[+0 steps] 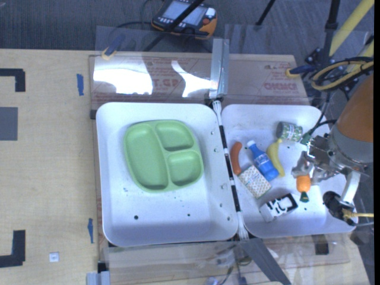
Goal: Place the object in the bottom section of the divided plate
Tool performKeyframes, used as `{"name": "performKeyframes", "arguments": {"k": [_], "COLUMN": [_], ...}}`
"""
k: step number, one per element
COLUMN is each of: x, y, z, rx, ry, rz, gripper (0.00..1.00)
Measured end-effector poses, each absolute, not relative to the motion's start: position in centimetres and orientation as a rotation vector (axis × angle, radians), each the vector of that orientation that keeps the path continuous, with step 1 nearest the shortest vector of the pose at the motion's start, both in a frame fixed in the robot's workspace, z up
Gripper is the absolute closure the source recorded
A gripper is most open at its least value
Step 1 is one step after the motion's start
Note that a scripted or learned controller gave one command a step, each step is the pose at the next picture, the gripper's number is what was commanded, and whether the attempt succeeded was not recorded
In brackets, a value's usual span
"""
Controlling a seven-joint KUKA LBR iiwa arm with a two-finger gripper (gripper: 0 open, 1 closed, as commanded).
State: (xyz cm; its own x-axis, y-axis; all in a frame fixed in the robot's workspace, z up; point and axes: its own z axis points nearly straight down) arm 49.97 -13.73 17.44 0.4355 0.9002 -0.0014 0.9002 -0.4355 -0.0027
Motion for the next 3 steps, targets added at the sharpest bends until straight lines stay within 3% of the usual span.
{"name": "performKeyframes", "arguments": {"k": [1, 2, 3], "x": [59.1, 58.9, 56.1], "y": [-7.0, -8.2, 2.2], "z": [19.3, 21.6, 18.4], "rx": [-2.506, -2.265, -2.123], "ry": [-1.894, -2.181, -2.313], "rz": [0.001, -0.001, 0.002], "gripper": [1.0, 1.0, 1.0]}}
